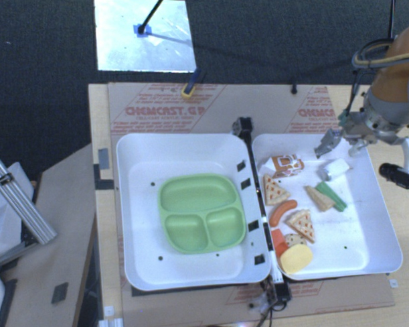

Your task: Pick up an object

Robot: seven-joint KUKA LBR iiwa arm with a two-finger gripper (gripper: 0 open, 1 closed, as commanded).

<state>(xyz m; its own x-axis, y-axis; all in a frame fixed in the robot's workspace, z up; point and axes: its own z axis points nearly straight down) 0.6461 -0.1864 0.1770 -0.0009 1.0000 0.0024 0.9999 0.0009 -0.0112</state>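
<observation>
While the grey two-finger gripper [339, 143] hangs above the far corner of the right-hand shallow white bin [388, 250], nothing lies between its fingers; they look spread, one tip over the bin's far wall, the other nearer the arm.

Far to the gripper's left: green three-compartment plastic plate [201, 213], alone in the left-hand shallow white bin [135, 195].

Left of the gripper and nearer the camera, along the divider: small brown-and-white toy carton [286, 165], two toy pizza wedges [275, 190] [302, 224], orange toy sausage [282, 212], and a yellow rounded toy piece [296, 258] at the bin's near corner, furthest from the gripper.

Just below the gripper: small white block [336, 168], closest candidate. A little further toward the camera: tan wedge [319, 198] touching a green stick-shaped piece [331, 196].

Judgement: the white block is the sensible target, as it stands apart from its neighbours. Descend straight over it with the fingers straddling its short side, and stay off the bin wall. The tan and green pair would likely shift together.

Surface: both bins sit on a printed cardboard sheet [189, 106] over a pale wooden bench [66, 218]. Dark carpet behind; a shiny metal plate [144, 34] lies on it, well left of the gripper.
</observation>
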